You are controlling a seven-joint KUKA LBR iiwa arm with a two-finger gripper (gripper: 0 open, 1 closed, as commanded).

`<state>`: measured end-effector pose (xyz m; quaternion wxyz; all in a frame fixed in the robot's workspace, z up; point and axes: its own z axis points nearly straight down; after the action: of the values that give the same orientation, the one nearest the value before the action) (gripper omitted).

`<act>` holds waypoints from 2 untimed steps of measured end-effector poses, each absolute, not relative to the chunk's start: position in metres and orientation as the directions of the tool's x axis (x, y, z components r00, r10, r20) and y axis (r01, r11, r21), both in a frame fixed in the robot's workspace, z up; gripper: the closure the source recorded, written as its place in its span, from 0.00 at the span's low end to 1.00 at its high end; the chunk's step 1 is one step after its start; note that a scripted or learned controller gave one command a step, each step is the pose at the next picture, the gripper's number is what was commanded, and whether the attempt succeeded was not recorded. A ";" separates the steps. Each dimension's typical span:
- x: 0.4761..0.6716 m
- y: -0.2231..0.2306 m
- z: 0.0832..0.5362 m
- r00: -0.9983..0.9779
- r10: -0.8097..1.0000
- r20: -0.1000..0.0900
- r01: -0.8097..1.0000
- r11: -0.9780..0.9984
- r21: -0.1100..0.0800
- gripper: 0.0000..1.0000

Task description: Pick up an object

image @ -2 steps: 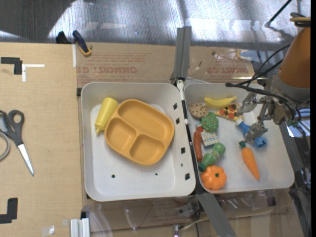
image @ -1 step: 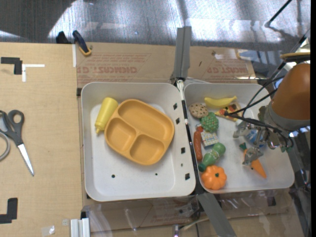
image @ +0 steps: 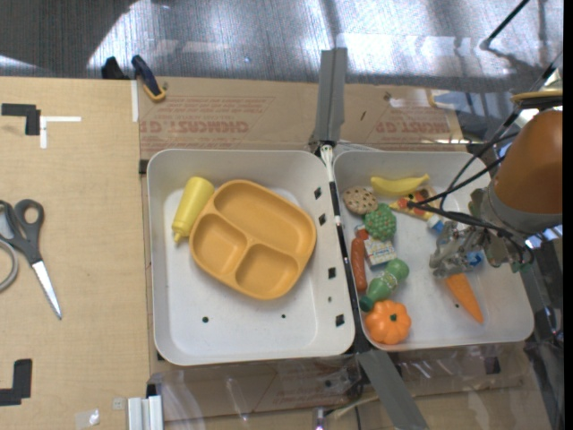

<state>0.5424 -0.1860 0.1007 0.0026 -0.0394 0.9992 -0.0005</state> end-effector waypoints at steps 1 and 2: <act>0.542 -0.186 0.101 -0.997 -0.079 -0.005 -0.079 0.997 -0.001 0.00; 0.544 -0.185 0.110 -0.997 -0.081 -0.009 -0.081 0.997 -0.002 1.00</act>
<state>0.5441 -0.1850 0.1098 0.0044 -0.0406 0.9992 -0.0010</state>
